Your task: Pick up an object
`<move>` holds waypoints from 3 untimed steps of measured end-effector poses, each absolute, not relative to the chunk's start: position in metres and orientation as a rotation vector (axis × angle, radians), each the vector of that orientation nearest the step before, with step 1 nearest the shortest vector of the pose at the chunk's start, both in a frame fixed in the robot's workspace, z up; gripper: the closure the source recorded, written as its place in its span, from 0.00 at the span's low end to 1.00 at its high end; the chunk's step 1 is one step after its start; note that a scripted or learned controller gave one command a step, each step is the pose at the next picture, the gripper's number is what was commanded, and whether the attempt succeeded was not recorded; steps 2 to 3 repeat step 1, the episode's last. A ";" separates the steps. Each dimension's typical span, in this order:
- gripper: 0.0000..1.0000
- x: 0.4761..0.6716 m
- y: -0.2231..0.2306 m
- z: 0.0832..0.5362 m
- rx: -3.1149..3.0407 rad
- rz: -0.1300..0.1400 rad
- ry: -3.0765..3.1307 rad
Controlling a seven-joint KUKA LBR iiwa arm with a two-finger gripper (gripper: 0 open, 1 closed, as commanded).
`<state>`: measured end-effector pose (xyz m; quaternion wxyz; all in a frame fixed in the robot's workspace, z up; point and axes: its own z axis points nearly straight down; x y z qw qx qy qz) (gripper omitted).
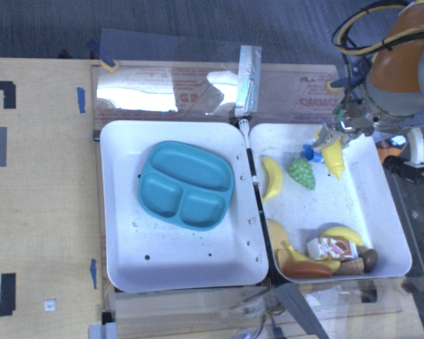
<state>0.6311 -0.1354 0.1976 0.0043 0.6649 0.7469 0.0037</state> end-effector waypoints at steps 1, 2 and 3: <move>1.00 0.647 -0.149 0.229 2.344 0.004 2.083; 1.00 0.647 -0.149 0.229 2.344 0.004 2.083; 1.00 0.647 -0.149 0.229 2.344 0.004 2.083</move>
